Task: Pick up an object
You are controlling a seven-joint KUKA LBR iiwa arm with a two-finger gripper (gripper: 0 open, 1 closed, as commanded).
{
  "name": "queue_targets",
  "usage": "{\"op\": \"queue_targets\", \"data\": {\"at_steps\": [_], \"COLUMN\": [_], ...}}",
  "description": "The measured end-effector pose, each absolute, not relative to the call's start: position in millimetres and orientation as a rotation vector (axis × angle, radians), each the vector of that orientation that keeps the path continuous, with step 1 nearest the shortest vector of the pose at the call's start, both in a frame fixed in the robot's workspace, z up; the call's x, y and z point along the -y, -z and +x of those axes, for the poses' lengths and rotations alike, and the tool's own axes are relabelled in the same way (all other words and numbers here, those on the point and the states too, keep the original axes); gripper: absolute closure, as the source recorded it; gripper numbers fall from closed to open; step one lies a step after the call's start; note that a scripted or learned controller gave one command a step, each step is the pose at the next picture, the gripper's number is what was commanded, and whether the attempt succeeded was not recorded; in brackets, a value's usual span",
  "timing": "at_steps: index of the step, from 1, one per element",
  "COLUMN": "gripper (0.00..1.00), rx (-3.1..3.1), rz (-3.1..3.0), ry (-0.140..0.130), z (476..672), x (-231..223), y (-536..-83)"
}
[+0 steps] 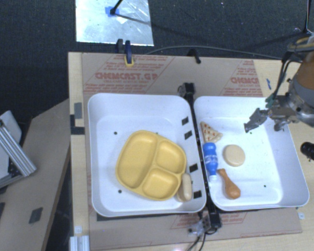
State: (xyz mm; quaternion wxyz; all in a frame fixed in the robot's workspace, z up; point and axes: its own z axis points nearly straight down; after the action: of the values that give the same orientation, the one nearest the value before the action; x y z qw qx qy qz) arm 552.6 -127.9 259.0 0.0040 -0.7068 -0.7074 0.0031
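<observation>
The right bin (288, 166) holds a tan waffle wedge (211, 132), a blue bottle (210, 161) lying along its left wall, a round beige bun (234, 155) and a brown drumstick (228, 184). My gripper (265, 123) hangs over the bin's upper right part, to the upper right of the bun and apart from every object. Its fingers stand open with nothing between them.
The left bin (102, 140) carries a yellow divided plate (150, 164) and a pale bread roll (185, 187) at the plate's lower right corner. A black divider with clips (191, 119) runs between the bins. A metal frame (10, 145) stands off the bench at the left.
</observation>
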Motion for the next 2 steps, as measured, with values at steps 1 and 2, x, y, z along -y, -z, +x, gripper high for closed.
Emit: {"op": "queue_targets", "data": {"at_steps": [1, 2], "gripper": [0.0, 0.0], "rx": [2.226, 2.222], "rz": [-2.219, -2.219], "ry": [0.002, -0.002], "z": [554.7, 558.8], "x": [128, 128], "y": [-265, -204]}}
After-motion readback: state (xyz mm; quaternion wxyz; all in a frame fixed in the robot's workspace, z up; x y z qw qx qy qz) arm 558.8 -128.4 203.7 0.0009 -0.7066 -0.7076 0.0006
